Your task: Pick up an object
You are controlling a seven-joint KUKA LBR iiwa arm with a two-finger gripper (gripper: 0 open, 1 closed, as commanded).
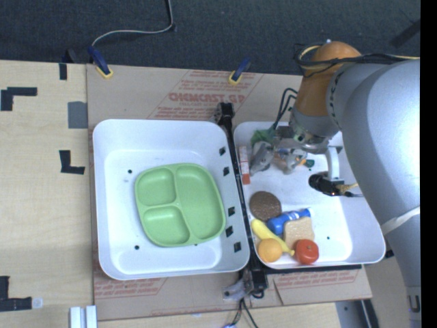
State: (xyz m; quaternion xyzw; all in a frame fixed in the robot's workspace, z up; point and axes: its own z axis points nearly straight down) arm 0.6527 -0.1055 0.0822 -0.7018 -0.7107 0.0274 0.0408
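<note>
My gripper (pixel 274 156) hangs low over the back left part of the right bin (pixel 355 241). A small green thing (pixel 260 137) shows just behind it, partly hidden by the wrist. In the front of this bin lie a brown round patty (pixel 265 203), a blue item (pixel 285 221), a slice of bread (pixel 299 231), a yellow banana (pixel 261 230), an orange (pixel 270 250) and a red tomato (pixel 308 251). These all lie apart from the gripper, toward the near edge.
The left bin (pixel 116 149) holds a green divided plate (pixel 180 203). A dark divider (pixel 233 176) runs between the two bins. A small red and white piece (pixel 245 176) lies against the right bin's left wall. The grey arm (pixel 382 135) covers the right bin's far right side.
</note>
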